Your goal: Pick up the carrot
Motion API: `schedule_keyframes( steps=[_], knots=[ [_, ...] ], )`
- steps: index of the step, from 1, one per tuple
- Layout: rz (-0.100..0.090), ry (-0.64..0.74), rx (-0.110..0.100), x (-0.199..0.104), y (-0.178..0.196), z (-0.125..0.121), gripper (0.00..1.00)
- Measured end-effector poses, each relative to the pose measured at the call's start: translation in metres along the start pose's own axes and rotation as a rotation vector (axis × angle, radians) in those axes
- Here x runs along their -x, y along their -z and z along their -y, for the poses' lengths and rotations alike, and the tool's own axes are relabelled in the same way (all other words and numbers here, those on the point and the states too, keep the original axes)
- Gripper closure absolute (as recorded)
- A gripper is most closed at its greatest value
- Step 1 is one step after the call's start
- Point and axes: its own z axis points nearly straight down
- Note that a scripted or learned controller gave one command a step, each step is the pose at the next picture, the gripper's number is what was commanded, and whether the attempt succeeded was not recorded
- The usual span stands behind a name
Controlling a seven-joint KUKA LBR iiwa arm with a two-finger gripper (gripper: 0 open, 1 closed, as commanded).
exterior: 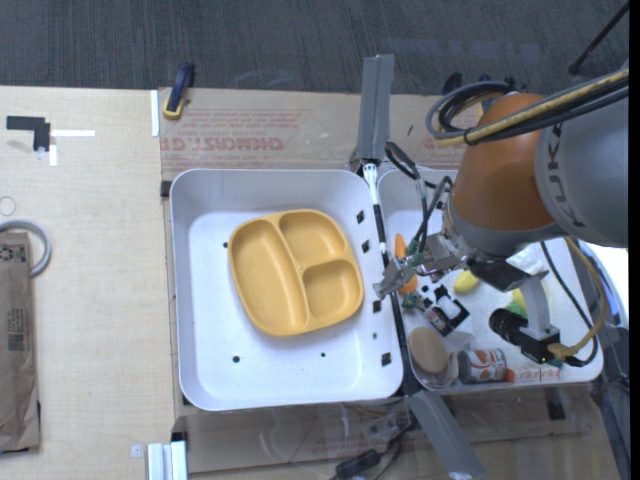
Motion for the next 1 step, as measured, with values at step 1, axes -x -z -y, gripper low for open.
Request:
schedule_keyframes(
  steps=[1],
  knots=[
    [0.001,0.037,0.001,0.0145,0.0000,-0.0484,0.00]
  ],
)
